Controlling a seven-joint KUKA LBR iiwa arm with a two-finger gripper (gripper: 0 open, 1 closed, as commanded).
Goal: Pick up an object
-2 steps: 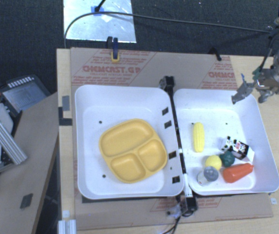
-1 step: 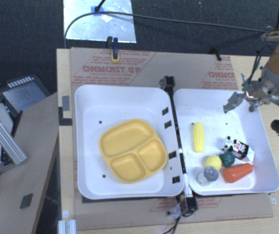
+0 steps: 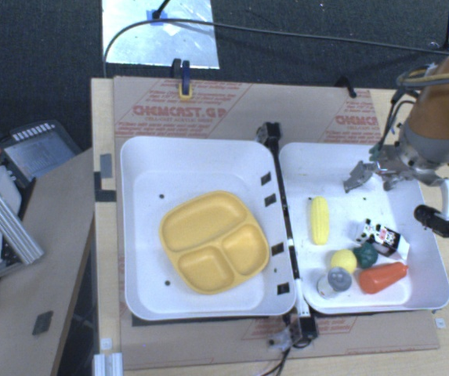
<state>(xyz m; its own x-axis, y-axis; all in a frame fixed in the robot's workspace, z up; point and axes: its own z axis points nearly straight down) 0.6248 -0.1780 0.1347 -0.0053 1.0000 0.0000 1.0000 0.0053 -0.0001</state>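
My gripper (image 3: 373, 180) hangs over the back part of the right bin (image 3: 420, 202), open, with nothing between its fingers. In front of it lie a yellow corn cob (image 3: 319, 219), a black-and-white packet (image 3: 382, 236), a yellow ball (image 3: 344, 261), a dark green piece (image 3: 366, 253), an orange carrot (image 3: 382, 276) and a grey round cap (image 3: 338, 280). The corn cob is the nearest of these, a little to the gripper's front left, and the gripper touches none of them.
The left bin (image 3: 142, 210) holds a yellow three-compartment tray (image 3: 212, 241). A black divider (image 3: 280, 210) runs between the bins. The grey and orange arm (image 3: 439, 112) comes in from the upper right.
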